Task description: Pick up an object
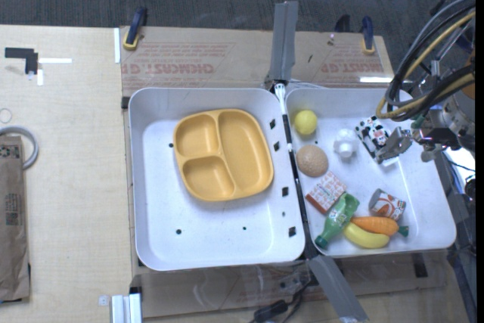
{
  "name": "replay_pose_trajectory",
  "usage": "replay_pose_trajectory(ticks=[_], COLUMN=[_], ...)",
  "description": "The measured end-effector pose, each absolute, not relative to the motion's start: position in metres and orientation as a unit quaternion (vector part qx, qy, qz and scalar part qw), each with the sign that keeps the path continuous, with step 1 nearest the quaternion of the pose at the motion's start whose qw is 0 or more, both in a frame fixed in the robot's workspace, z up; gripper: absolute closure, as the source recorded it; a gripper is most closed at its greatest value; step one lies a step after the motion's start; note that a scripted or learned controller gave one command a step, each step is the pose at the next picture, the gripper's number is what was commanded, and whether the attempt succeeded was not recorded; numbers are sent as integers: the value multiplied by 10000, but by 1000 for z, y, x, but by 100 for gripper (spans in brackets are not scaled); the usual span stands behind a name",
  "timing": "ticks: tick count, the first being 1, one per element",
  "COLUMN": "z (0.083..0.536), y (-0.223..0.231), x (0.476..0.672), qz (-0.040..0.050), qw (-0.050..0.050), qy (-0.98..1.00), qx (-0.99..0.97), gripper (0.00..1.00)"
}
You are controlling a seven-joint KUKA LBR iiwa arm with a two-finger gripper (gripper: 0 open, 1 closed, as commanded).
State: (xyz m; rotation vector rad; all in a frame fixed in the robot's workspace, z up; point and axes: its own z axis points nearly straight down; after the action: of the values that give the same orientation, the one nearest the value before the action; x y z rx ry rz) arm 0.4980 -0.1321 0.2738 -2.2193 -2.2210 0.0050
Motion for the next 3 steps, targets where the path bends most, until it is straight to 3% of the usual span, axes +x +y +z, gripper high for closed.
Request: replay_pose_trajectory(ticks=[1,2,3], z=[190,91,91], y=[-79,-97,-112], x=[543,539,579], qz=[19,8,7], qw=[11,2,-3], qy=[-6996,-7293,-7150], qx=[-7145,-6842,-6991], gripper=[0,0,0])
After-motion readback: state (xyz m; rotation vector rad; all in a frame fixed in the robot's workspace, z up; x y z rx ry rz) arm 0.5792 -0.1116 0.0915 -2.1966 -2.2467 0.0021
